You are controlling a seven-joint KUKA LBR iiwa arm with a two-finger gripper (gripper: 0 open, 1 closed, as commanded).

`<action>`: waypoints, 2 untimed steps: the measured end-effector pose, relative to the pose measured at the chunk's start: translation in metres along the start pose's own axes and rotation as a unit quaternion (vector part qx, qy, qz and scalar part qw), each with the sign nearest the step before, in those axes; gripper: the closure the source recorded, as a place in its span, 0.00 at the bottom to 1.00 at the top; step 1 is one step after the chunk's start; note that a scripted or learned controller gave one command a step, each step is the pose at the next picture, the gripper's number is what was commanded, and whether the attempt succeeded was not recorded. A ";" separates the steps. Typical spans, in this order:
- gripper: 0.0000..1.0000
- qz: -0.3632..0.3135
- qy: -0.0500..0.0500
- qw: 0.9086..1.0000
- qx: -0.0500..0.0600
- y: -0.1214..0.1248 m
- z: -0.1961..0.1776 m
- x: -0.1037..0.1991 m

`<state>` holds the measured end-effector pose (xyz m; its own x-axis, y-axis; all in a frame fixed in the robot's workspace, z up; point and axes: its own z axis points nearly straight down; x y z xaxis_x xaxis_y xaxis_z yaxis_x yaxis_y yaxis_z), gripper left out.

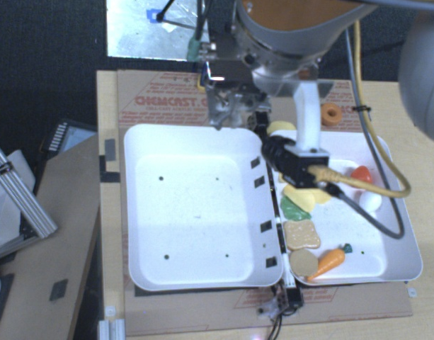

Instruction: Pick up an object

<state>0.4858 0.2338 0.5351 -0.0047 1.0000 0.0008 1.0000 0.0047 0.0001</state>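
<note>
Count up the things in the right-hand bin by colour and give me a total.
Yellow: 2, upper yellow piece, lower yellow piece
Green: 1, green piece
Tan: 2, bread slice, round disc
Orange: 1, carrot
Red: 1, red piece
White: 1, white piece, faint and hard to make out
Total: 8

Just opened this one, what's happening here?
A KUKA arm's claw hangs over the far rim of the left bin, close to where the two bins meet. It holds nothing that I can make out. The toy food, including a carrot and a bread slice, lies in the right bin.
</note>
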 end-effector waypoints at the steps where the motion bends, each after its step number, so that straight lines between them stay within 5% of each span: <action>1: 1.00 0.000 0.000 1.000 0.000 0.001 0.000 0.000; 2: 1.00 0.000 0.000 1.000 0.000 0.001 0.000 0.000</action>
<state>0.4865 0.2338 0.5348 -0.0048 1.0000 0.0002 1.0000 0.0048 0.0005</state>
